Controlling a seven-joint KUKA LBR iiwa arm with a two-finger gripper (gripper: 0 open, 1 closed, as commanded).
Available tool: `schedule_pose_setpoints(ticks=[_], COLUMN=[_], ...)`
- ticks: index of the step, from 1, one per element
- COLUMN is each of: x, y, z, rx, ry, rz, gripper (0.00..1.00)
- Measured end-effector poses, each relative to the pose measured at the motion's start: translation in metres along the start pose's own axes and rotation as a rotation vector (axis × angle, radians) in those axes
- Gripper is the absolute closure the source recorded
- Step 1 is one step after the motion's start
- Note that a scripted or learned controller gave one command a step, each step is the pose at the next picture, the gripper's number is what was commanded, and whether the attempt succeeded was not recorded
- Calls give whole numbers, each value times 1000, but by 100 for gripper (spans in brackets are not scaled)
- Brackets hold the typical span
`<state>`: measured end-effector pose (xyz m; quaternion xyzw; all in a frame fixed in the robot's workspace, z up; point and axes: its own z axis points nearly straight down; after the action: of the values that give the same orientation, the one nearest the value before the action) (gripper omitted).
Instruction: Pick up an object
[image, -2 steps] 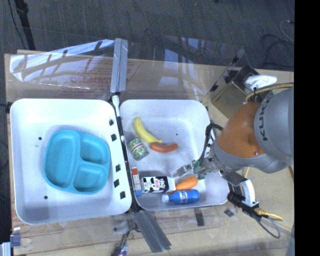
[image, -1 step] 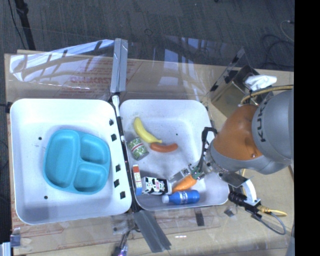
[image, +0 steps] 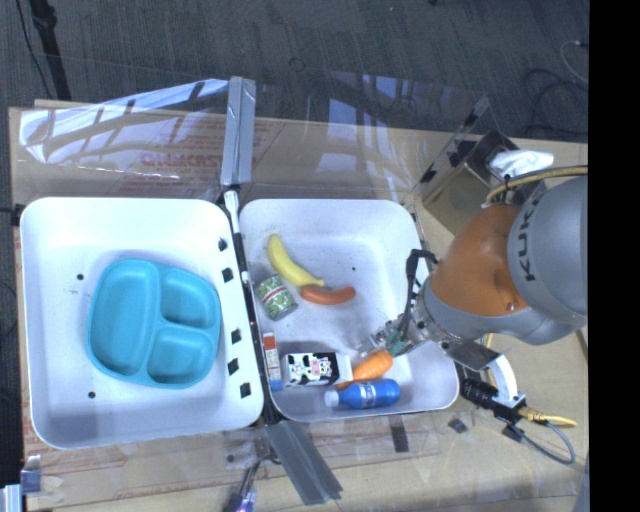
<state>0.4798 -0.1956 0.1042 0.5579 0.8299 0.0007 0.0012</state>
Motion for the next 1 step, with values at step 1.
schedule_pose_setpoints(ticks=[1], x=[-4], y=[-2], z=[-1], rx=[1], ry=[-8], rz=[5], gripper=[0])
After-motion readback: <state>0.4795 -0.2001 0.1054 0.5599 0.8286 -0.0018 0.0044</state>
